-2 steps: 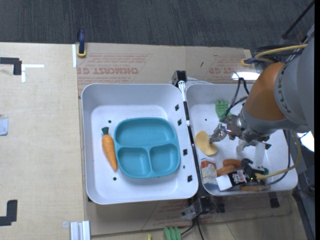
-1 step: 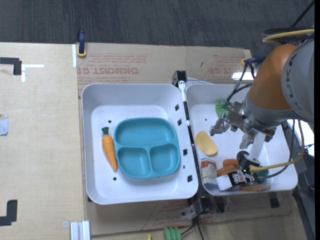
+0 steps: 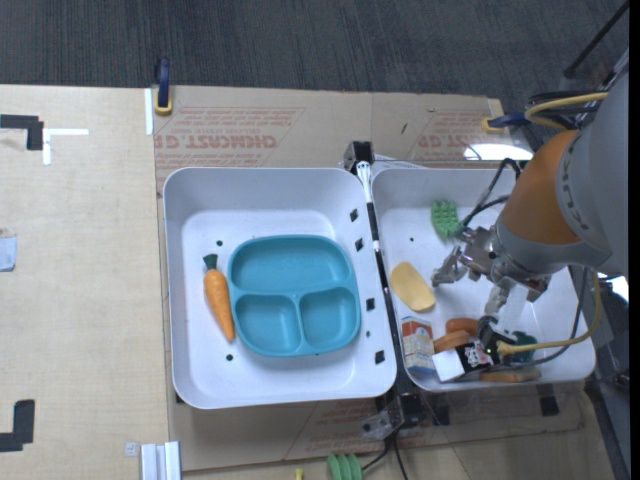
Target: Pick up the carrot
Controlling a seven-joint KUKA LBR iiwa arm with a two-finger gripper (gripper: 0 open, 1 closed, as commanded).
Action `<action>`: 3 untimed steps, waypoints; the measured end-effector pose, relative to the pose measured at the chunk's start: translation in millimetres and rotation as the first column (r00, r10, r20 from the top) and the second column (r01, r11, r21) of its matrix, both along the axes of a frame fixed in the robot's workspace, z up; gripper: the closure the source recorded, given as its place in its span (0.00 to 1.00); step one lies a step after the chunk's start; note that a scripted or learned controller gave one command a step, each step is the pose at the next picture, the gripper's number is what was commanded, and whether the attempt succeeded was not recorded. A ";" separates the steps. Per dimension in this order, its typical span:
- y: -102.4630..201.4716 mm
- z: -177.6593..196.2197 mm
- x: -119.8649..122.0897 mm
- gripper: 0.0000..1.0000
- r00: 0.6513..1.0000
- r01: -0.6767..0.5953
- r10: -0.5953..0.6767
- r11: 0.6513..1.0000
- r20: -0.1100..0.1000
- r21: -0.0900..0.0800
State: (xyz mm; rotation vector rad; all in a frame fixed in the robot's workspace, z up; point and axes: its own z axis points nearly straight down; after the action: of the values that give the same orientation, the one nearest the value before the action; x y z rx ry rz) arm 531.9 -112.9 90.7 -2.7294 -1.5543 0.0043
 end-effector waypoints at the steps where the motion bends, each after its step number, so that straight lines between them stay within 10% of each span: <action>1: 22.4 116.4 -47.6 0.00 0.967 -0.256 0.256 0.967 0.001 0.000; 2: 114.8 100.0 -52.9 0.00 0.992 -0.128 0.128 0.992 -0.001 0.001; 3: 113.9 107.9 -51.6 1.00 0.992 -0.129 0.129 0.992 -0.003 0.000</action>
State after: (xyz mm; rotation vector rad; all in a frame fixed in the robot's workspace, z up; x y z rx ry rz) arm 480.3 1.0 198.6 -2.6221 -1.7274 0.0083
